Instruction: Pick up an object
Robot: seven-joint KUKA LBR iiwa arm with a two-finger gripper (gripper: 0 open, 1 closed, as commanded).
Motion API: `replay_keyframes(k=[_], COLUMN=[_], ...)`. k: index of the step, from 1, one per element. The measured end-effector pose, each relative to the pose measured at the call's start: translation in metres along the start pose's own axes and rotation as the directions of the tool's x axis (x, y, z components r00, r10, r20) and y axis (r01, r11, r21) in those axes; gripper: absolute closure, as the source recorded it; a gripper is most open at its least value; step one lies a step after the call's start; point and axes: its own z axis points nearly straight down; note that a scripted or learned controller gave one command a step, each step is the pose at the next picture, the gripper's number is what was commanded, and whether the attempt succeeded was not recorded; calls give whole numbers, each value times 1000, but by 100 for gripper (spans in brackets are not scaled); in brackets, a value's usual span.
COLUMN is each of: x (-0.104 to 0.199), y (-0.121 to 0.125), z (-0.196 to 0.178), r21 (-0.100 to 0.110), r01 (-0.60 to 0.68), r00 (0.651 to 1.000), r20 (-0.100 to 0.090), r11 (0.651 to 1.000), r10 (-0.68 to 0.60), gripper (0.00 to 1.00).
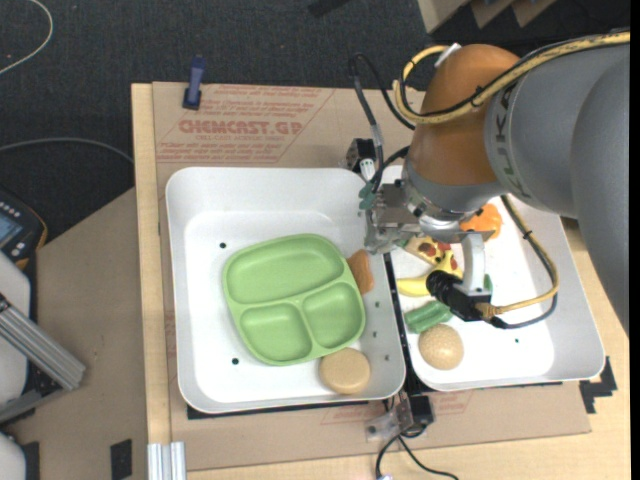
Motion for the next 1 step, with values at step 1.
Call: replay_keyframes(k=[1], x=[-7], y=[2], z=[-11], r21=[-6], r01=[-10], r00=[1000], r20=[4], r11=[1000], r10=[10], gripper=[100])
